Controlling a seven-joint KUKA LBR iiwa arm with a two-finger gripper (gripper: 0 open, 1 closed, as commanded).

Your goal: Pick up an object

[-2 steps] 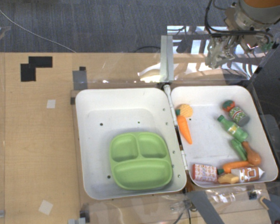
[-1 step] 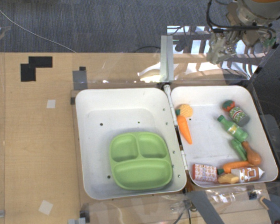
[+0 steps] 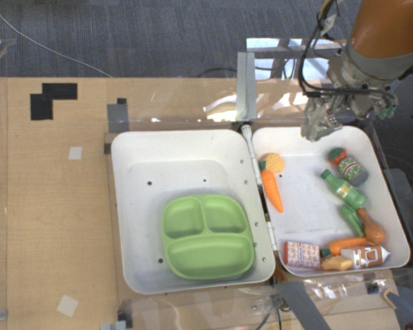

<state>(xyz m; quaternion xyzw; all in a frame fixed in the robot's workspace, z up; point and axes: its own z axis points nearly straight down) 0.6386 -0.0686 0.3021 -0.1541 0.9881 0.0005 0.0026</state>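
1. Nearest you, operator, is the bench (image 3: pixel 51 224), pale wood running along the bottom edge, and it carries everything else you see.
2. Left bin (image 3: pixel 134 164), white and shallow, takes the middle of the view; at its 5 o'clock sits the green divided plate (image 3: pixel 207 235), three compartments, flat on the floor.
3. Right bin (image 3: pixel 311 190) butts up against the left one along a shared rim, and that's where all the small stuff lies.
4. Look to 1 o'clock of the view: the arm (image 3: pixel 382 20), orange band showing, reaches in above the right bin's far rim.
5. Your gripper (image 3: pixel 320 126) hangs over the right bin's 12 o'clock edge. Nothing sits between the fingers, but you can't tell from this angle how far apart they are.
6. Carrot (image 3: pixel 271 190) lies at the right bin's 9 o'clock, just beside the shared rim, with a yellow corn piece (image 3: pixel 274 163) touching its top end.
7. At 3 o'clock, well clear of the gripper, a small jar with a green lid (image 3: pixel 348 166) lies tilted, and a green bottle (image 3: pixel 344 189) sits just beside it.
8. Down at 5 o'clock you've got a cluster: a red-and-white carton (image 3: pixel 302 254), a second orange carrot (image 3: pixel 349 244), a white bottle (image 3: pixel 365 257) and a drumstick (image 3: pixel 371 228), all close together against the near wall.
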